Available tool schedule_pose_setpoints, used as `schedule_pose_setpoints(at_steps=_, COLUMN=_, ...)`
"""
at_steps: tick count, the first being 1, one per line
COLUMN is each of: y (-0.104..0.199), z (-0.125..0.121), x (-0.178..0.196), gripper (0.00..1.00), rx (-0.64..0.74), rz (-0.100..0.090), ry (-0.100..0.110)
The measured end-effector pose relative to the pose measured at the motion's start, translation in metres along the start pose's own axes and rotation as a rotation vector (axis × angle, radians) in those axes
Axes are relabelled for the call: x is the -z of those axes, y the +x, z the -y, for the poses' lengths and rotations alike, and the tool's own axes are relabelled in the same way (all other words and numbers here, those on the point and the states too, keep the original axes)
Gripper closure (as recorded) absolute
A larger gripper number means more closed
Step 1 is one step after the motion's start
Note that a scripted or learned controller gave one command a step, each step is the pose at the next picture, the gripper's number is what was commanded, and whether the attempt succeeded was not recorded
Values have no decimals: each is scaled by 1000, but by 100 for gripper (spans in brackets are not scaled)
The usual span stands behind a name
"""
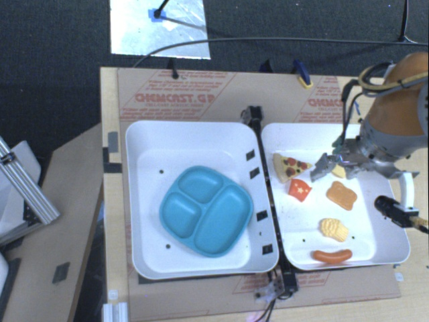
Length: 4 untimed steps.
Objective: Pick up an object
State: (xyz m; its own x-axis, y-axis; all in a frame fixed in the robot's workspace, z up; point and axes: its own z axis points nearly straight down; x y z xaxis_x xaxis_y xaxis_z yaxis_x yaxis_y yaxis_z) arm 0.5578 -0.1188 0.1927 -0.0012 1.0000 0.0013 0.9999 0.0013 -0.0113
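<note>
Bench: we see two shallow white bins side by side on a board printed with red lettering, the left bin [151,146] and the right bin [389,247] meeting at a black divider down the middle.
Left bin: we find a blue compartment plate [206,210] lying flat in it, with two small sections and one large one.
Right bin: we count five toy foods here, a pizza slice [289,166], a red piece [299,190], an orange toast-like piece [341,195], a yellow corn piece [334,229] and a sausage [332,255].
Layout: we place the pizza slice toward the far left of this bin, the red piece just beside and nearer us, the toast to its right, the corn nearer still, and the sausage along the near wall.
Arm: we see the grey arm with its orange band [402,106] reaching in from the right over the far side of the right bin.
Gripper: we see the gripper [333,164] low over the bin, just right of the pizza slice and above the toast.
Fingers: we see them spread apart, with nothing between them.
Pick target: we see every food item lying on the bin floor, none lifted.
</note>
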Motion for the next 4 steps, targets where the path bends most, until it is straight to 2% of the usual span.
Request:
schedule_pose_setpoints(at_steps=1, y=0, z=-3, x=6, gripper=0, rx=3, rz=2, ry=-12)
schedule_pose_setpoints(at_steps=2, y=8, z=-7, x=-53, gripper=0, rx=2, rz=0, ry=-8)
schedule_pose_setpoints(at_steps=3, y=9, z=-11, x=-101, gripper=0, rx=1, rz=-1, ry=-18)
schedule_pose_setpoints(at_steps=4, y=8, z=-9, x=-91, gripper=100, rx=0, rz=1, ry=-15)
